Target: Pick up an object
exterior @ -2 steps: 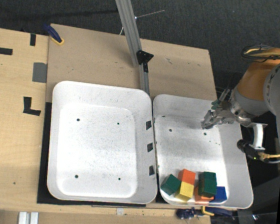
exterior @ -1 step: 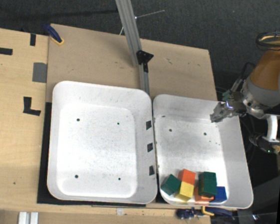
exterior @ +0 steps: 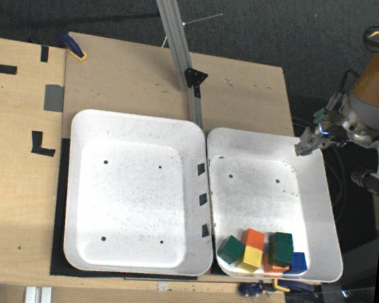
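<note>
1. My hand (exterior: 307,146) hangs over the far right corner of the right bin (exterior: 321,189); I cannot tell how it is set or whether it has anything.
2. The blocks (exterior: 264,251) lie bunched in that bin's near end, well apart from my hand: green, orange, yellow, dark green, blue.
3. The left bin (exterior: 79,169) sits just beside it on the worktop (exterior: 9,181).
</note>
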Motion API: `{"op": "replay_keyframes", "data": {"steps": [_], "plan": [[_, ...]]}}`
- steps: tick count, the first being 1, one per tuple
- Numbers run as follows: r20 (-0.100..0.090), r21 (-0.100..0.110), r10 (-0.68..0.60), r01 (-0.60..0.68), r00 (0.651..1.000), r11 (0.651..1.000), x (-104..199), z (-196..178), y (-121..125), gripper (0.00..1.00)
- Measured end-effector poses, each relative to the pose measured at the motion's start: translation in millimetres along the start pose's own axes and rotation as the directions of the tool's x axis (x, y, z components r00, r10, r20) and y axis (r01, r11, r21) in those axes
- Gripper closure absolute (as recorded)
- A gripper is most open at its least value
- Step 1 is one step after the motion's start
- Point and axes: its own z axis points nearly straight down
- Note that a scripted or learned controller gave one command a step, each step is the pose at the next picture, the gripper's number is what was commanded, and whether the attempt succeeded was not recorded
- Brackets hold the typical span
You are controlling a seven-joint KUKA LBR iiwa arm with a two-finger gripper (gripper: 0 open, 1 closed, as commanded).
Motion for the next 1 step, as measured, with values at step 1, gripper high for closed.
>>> {"op": "replay_keyframes", "data": {"steps": [1], "plan": [[-0.002, 0.007, -0.003, 0.003, 1.0, 1.0, 50.1, 10.5, -16.1, 1.0]]}}
